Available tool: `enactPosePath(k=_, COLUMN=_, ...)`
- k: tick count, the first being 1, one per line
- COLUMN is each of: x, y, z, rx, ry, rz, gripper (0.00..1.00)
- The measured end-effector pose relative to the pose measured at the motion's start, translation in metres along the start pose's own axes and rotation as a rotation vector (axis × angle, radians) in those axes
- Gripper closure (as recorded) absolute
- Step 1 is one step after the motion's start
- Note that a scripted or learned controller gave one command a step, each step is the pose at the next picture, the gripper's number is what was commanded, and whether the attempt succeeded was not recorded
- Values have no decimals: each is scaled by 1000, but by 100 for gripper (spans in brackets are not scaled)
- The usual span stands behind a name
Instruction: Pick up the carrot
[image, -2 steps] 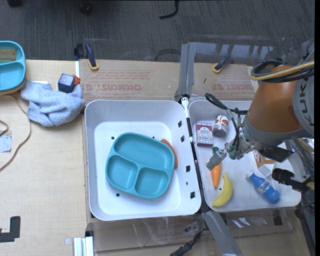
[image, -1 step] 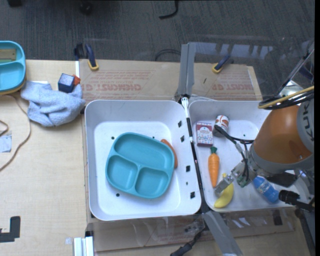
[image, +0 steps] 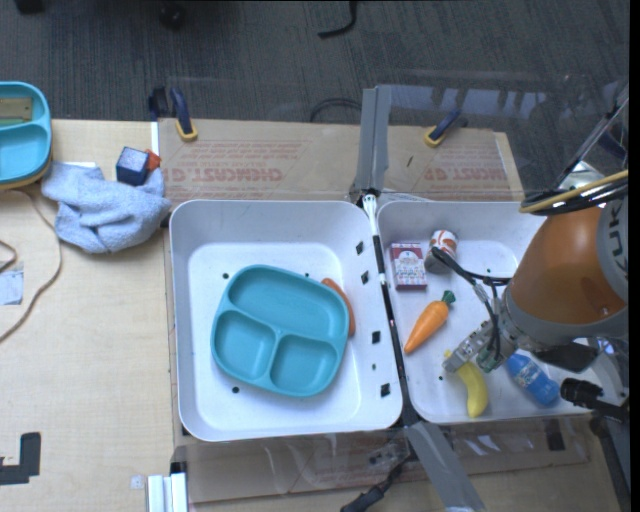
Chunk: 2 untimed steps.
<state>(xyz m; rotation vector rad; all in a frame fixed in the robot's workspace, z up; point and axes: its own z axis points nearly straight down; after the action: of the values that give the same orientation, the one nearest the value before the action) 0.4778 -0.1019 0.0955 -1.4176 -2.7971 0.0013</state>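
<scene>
The carrot (image: 428, 322), orange with a green top, lies slantwise in the right bin (image: 500, 228), close to that bin's left wall. My gripper (image: 470, 351) hangs low over the right bin, just right of and below the carrot's thick end, and does not touch it. The orange-banded wrist (image: 565, 270) rises behind the gripper and hides part of the bin floor. Nothing is seen held in the gripper.
A yellow banana (image: 474, 390) lies right under the gripper, with a blue bottle (image: 530, 378) to its right. A red box (image: 407, 265) and a small can (image: 443, 241) sit at the back. The left bin (image: 190, 330) holds a teal divided plate (image: 282, 330) and an orange item (image: 341, 300).
</scene>
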Motion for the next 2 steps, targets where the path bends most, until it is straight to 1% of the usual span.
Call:
enactPosePath(k=1, x=-86, y=74, z=6, rx=-1, ry=-4, rz=367, gripper=100)
enactPosePath(k=2, x=-86, y=74, z=6, rx=0, ry=-4, rz=367, gripper=0)
